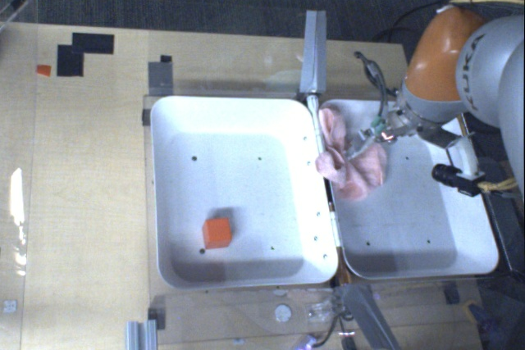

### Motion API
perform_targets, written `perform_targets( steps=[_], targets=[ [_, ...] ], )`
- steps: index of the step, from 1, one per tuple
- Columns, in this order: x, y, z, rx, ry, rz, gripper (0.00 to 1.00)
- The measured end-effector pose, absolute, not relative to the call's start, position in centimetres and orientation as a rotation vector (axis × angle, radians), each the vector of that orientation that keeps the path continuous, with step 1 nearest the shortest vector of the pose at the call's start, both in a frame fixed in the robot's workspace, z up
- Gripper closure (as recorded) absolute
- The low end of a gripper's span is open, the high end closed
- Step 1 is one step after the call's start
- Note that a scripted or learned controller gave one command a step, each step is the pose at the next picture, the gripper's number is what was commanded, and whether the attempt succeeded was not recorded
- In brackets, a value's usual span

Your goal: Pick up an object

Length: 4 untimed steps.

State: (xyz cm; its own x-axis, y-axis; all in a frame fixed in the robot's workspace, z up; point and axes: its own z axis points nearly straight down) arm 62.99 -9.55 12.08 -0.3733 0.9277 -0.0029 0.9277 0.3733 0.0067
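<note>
A crumpled pink cloth (354,168) lies at the left side of the right bin (426,242), and its upper fold rests against the wall between the bins. My gripper (358,148) reaches in from the right and is low over the cloth. Its slim metal fingers (367,142) are pinched into the bunched fabric, so the gripper is shut on the cloth. A small orange cube (217,233) sits alone in the lower left part of the left bin (238,127), far from the gripper.
The grey arm with its orange band (439,53) hangs over the right bin's upper right corner. A grey metal post (313,53) stands behind the gap between the bins. Black and orange markers (78,53) lie on the bench at far left.
</note>
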Motion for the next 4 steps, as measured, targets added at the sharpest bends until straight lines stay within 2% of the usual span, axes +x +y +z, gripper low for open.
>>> perform_targets(
  steps=[1, 2, 3, 4],
  targets=[
    [61.6, -9.8, 9.3, 1.740, 2.595, 0.016, 0.00],
    [61.9, -9.6, 10.6, 1.734, 2.592, 0.026, 1.00],
    [67.1, -2.8, 24.6, 1.523, 2.734, 0.010, 1.00],
    [62.6, -5.6, 24.8, 1.687, 2.638, 0.008, 1.00]
  ],
)
